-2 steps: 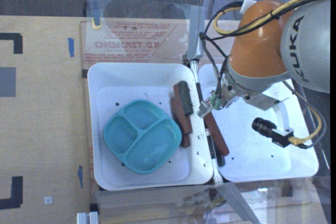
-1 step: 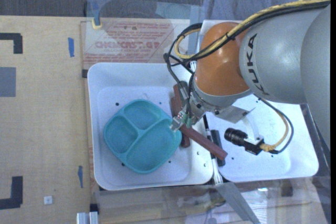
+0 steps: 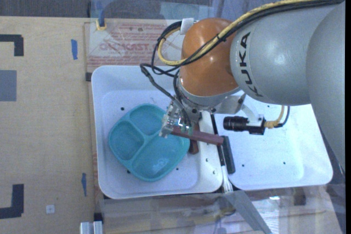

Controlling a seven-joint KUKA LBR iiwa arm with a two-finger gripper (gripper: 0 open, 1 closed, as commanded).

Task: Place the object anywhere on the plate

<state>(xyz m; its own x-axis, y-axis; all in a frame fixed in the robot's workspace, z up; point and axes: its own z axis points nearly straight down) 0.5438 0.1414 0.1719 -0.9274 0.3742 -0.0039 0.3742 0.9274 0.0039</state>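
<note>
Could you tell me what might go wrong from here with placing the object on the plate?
1. The long brown object at the pincer lies mostly past the right rim of the teal plate, so it may land off it or tip out.
2. The plate has raised dividers, so the object could rest tilted and slide.

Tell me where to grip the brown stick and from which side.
Grip the brown stick near its middle, coming from above with fingers across its narrow width. It looks long and thin, lying over the plate's right rim and the bins' divider. The gripper is already at its left end.
</note>
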